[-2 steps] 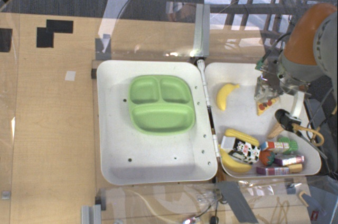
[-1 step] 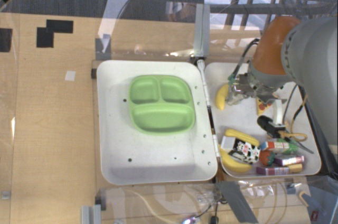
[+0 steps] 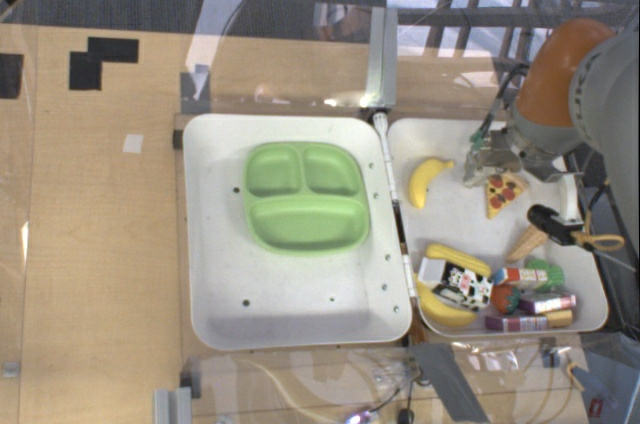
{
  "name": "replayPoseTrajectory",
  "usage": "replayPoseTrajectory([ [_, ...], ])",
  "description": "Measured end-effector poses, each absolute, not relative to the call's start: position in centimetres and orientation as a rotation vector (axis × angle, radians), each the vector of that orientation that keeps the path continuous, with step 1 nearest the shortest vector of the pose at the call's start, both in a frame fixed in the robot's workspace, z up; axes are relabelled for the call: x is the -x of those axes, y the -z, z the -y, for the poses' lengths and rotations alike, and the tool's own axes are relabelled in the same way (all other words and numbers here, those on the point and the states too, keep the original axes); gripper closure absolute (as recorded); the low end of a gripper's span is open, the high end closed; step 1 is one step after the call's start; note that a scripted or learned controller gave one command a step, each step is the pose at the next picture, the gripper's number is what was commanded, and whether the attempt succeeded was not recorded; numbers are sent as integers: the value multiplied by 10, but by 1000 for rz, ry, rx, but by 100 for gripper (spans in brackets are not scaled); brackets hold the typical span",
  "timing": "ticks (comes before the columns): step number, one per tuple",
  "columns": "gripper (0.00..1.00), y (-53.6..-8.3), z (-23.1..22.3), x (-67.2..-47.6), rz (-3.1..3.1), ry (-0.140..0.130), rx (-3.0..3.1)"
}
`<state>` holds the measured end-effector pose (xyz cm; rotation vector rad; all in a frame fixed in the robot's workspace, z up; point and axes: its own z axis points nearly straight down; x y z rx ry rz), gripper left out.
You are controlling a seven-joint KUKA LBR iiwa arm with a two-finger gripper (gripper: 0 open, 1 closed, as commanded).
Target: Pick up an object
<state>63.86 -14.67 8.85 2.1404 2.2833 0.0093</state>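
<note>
**Tool low over the right bin, by the pizza slice**

The tool [image 3: 487,162] hangs from the grey arm just above the pizza slice [image 3: 503,191]; whether it is spread or pinched cannot be told. Near the slice's front lie an ice-cream cone [image 3: 527,242], a yellow bowl [image 3: 446,310] and markers [image 3: 530,312]. A banana [image 3: 426,179] lies left of the slice. Farther left, a green divided plate [image 3: 304,196] sits in the left bin [image 3: 215,312].

Open floor remained in the right bin [image 3: 598,307] between the banana [image 3: 427,180] and the pizza slice [image 3: 503,193], where the gripper [image 3: 484,162] hung. Toys crowded the near end (a yellow bowl [image 3: 446,311], markers [image 3: 530,312]). A green divided plate [image 3: 305,195] filled mid left bin [image 3: 215,242].
</note>
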Motion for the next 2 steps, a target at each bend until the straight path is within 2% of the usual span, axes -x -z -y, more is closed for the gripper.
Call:
replayPoseTrajectory([
  [1, 0, -89, 207, -596, -2305, -7, -2117],
  [2, 0, -88, 206, -659, -2254, 22, -2228],
])
